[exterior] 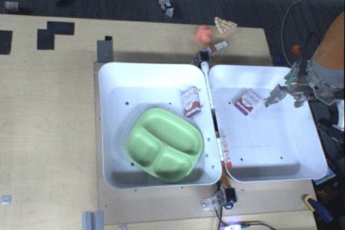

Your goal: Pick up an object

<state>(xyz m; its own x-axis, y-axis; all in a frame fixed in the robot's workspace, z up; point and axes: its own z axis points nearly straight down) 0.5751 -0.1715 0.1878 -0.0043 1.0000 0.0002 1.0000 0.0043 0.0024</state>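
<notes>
From my remote station, the pale wood-grain table carries two shallow white plastic bins with rounded corners, set side by side. Farthest from the tool, in the left bin, lies a smooth green tray, rounded and moulded into three compartments, tilted across the near part of the bin floor. Closer to the tool, a small red-and-white carton leans by that bin's right wall, boxy and printed. Beyond the bins' far rims, an orange ball and a tan wedge-shaped piece rest on the table's far edge, well apart from the tool. In the right bin, a second red-and-white packet, flat and crumpled-looking, lies on the glossy floor just beside the tool, to its left. The tool, metallic and grey, reaches in over the right bin's far right part from the grey arm with its orange band. I cannot tell from this slant whether the tool is spread or pressed together; I see nothing between its tips, and the packet lies apart from them.
</notes>
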